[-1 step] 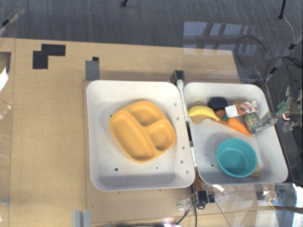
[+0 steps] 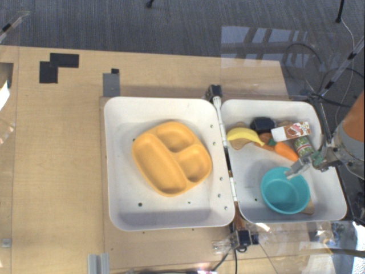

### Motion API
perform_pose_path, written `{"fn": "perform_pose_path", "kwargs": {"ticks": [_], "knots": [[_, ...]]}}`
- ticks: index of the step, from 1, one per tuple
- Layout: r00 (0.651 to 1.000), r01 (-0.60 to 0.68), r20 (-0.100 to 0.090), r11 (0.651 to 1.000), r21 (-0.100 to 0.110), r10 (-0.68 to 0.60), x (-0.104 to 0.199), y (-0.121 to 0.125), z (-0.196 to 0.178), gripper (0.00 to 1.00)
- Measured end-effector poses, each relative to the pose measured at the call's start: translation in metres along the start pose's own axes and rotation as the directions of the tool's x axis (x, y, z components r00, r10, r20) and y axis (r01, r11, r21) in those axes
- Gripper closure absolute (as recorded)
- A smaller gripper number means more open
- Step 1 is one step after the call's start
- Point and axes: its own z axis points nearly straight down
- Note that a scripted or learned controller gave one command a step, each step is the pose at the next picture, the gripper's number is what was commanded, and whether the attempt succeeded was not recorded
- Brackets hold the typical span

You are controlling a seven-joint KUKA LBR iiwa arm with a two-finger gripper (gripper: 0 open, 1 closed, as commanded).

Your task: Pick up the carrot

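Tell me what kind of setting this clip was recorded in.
Probably a robotics lab bench: two shallow white bins on a wooden table, toy food like a carrot and banana, cables and stand legs around.

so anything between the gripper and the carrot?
Nothing sits between them. The gripper is just beside the carrot, above the teal bowl. But a bottle lies against the carrot's right side, crowding the grasp.

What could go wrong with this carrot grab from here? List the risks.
1. The carrot is crowded: a bottle lies against it and a banana is close by, so the gripper may catch the bottle instead.
2. The gripper hangs over the teal bowl's rim; it may knock the bowl.
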Motion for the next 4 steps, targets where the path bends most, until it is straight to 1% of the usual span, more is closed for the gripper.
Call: {"fn": "perform_pose_path", "kwargs": {"ticks": [1, 2, 3, 4], "knots": [[0.999, 0.039, 0.004, 0.999, -0.014, -0.039, -0.042, 0.072, 0.068, 0.00], [0.995, -0.100, -0.002, 0.995, -0.008, 0.100, -0.012, 0.090, 0.102, 0.00], [0.996, -0.094, -0.002, 0.996, -0.011, 0.094, -0.012, 0.093, 0.089, 1.00], [0.999, -0.046, 0.002, 0.999, -0.011, 0.046, 0.033, 0.154, 0.027, 1.00]]}}
